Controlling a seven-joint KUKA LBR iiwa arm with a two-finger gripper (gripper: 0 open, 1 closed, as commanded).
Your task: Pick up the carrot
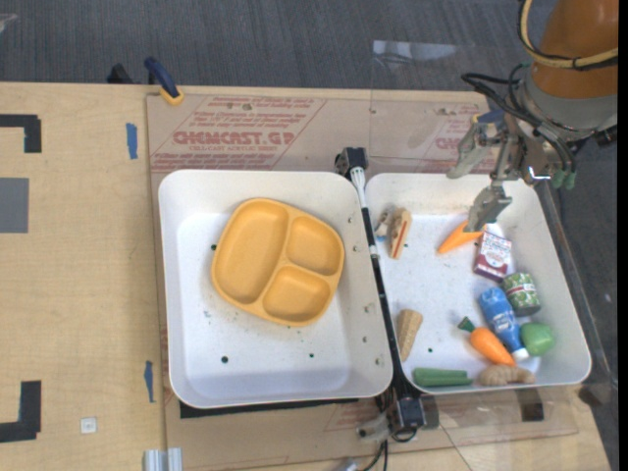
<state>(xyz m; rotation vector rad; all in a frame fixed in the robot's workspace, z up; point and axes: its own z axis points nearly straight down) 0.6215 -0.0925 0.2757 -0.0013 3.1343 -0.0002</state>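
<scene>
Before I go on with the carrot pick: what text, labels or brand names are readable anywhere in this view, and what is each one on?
"CHEMCAST GP": red print on the protective sheet behind the left bin; the smaller lines around it are too blurred to read.
Same red print, partly visible on the sheet behind the right bin: unreadable.
Label on the red and white carton: too small.
Labels on the green can and blue bottle: too small.

Arm reaches from right, pincer lowered.

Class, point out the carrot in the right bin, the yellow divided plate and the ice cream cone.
carrot point(488, 343), camera view, mid orange body.
yellow divided plate point(251, 248), camera view, largest compartment's floor.
ice cream cone point(406, 330), camera view, mid cone.
</scene>
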